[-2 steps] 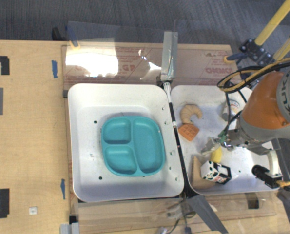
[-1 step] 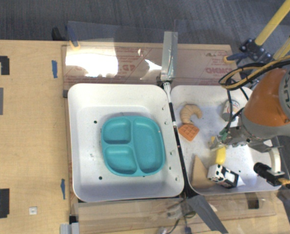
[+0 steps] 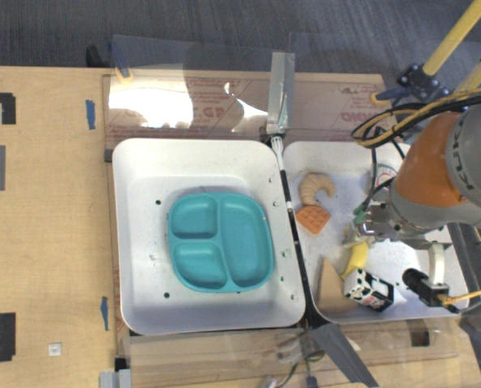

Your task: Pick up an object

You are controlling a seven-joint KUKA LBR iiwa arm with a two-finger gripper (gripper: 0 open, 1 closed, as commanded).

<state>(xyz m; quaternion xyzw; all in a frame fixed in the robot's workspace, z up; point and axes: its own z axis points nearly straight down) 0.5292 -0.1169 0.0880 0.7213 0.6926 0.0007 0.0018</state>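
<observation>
A cardboard-covered bench is lying under me, bearing two shallow white bins side by side, with grey carpet beyond. I am reaching in from the right, and my gripper (image 3: 361,231) is hanging low over the right bin (image 3: 345,162), directly above the upper end of a yellow banana-like toy (image 3: 356,258). Whether I am gripping anything or standing ready, I cannot tell from here. The banana toy is lying just below my tip, its long axis running from my tip toward the bin's near edge, so I judge a short straight descent is what the pick is calling for. Outward, a black-and-white cow-patterned toy (image 3: 369,290) is sitting just beyond it, a waffle-like orange piece (image 3: 312,218) and a croissant (image 3: 316,187) are lying to the left, and a teal divided plate (image 3: 221,242) is resting in the left bin (image 3: 135,217).
</observation>
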